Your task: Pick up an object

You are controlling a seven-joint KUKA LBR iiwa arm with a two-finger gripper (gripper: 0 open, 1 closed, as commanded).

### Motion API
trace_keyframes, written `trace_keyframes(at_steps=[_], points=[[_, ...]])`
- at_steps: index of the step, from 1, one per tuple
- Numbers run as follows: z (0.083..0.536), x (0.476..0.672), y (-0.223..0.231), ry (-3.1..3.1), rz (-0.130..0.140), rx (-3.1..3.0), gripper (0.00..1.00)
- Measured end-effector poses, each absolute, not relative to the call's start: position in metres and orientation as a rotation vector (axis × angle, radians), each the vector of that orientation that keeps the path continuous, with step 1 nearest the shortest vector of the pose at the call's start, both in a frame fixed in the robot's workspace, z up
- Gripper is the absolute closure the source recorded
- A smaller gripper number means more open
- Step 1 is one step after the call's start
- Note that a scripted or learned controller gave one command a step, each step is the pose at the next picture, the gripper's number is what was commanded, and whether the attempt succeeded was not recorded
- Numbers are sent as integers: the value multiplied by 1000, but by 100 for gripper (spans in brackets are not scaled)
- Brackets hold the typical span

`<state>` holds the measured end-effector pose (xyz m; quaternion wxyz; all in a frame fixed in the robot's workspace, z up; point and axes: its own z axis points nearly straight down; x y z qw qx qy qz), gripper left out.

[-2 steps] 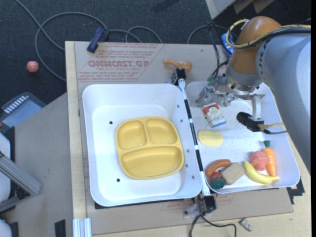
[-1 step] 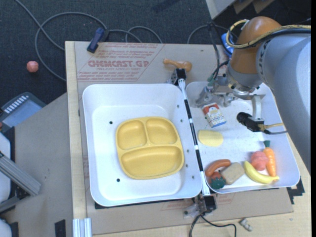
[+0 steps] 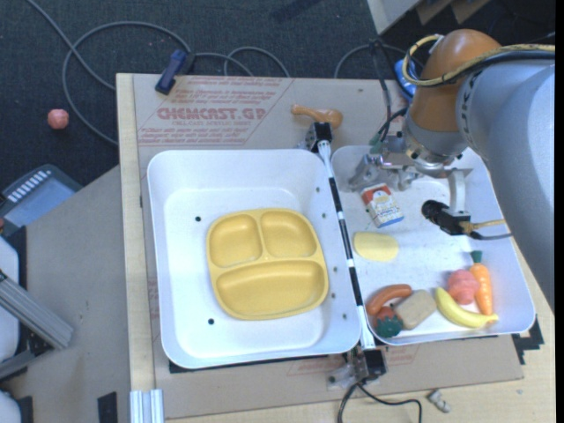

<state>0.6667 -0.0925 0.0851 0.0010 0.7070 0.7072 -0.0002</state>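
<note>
Right now the small red-and-white carton (image 3: 383, 207) lies tilted in the right bin (image 3: 520, 298), near its back left; the gripper (image 3: 388, 170) hangs just above it, and whether it grips I cannot tell. Nearby lie a pale yellow piece (image 3: 376, 247), a banana (image 3: 464, 310) and a carrot (image 3: 483, 287); the left bin (image 3: 176, 236) carries a yellow divided plate (image 3: 264, 263).

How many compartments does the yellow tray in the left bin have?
3. On the yellow tray: two small ones at the back, left and right, and one wide one across the front.

The grey arm reaches in from the right, its pincer (image 3: 385, 167) pointing down.
</note>
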Motion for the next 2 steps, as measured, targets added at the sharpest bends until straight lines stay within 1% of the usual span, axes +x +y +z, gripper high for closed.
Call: trace_keyframes(at_steps=[1, 2], points=[[85, 667, -93, 2220, -1, 2220, 0], [96, 667, -92, 2219, 2, 2217, 100]])
